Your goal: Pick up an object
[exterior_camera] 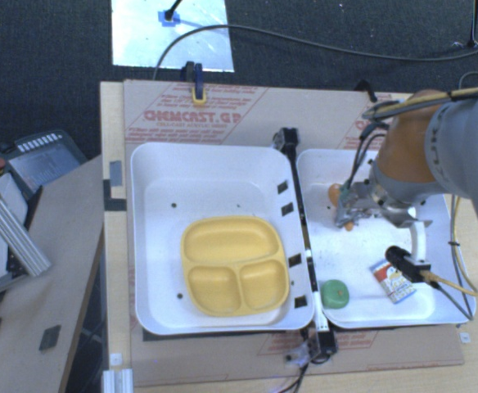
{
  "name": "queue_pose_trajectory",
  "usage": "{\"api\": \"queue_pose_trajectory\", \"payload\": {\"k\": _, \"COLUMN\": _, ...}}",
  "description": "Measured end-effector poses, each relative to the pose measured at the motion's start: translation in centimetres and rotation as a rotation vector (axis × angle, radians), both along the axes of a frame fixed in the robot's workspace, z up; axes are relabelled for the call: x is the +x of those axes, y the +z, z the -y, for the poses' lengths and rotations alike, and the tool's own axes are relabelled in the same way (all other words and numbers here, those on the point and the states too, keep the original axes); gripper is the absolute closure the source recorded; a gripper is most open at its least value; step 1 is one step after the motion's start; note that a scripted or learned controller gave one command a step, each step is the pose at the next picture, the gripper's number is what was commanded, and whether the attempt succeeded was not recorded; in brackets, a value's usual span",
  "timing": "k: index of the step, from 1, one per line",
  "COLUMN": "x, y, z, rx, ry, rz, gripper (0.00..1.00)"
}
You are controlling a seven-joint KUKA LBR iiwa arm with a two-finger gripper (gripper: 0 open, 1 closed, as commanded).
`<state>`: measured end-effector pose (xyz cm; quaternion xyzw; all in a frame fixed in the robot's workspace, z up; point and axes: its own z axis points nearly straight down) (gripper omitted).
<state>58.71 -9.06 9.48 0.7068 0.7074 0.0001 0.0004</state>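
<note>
Pincer (347, 212), grip state unclear, hangs over right bin (362, 313) near divider edge.

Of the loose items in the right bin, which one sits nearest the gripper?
The small orange object, right beside the gripper near the bin's left wall. The green round object and the small printed box lie farther off, toward the bin's front edge.

- The grey arm (460, 142) reaches in from the right, its orange band (407, 146) bent downward above the wrist.
- The gripper (349, 211) points down, low; its fingers are too small to read.
</note>
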Motion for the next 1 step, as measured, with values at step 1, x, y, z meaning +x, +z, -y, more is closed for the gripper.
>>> {"api": "queue_pose_trajectory", "payload": {"k": 1, "x": -0.77, "y": 5.64, "z": -0.25, "rx": 0.0, "ry": 0.001, "rz": 0.006, "gripper": 1.0}}
